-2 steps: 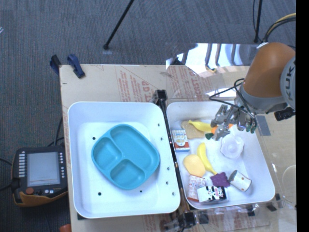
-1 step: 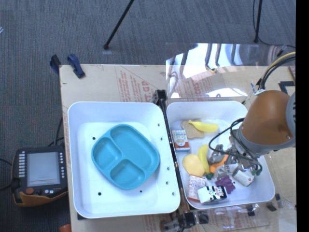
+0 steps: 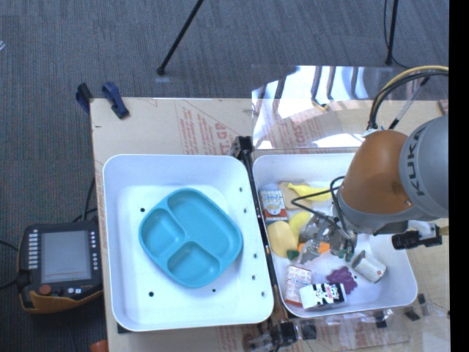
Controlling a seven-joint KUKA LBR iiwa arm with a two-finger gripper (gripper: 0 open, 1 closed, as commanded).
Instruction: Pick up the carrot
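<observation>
The carrot (image 3: 311,248) lies as a small orange patch in the right bin (image 3: 404,288), right of centre frame, directly under the gripper (image 3: 322,235). Whether the gripper grips it cannot be told. A blue plate (image 3: 190,235) sits in the left bin (image 3: 121,196).

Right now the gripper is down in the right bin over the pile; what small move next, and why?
Probably a short, slow lift to check the grasp. The gripper sits low in the right bin, right at an orange bit that looks like the carrot, crowded by a lemon and banana. Its hold is unclear.
</observation>
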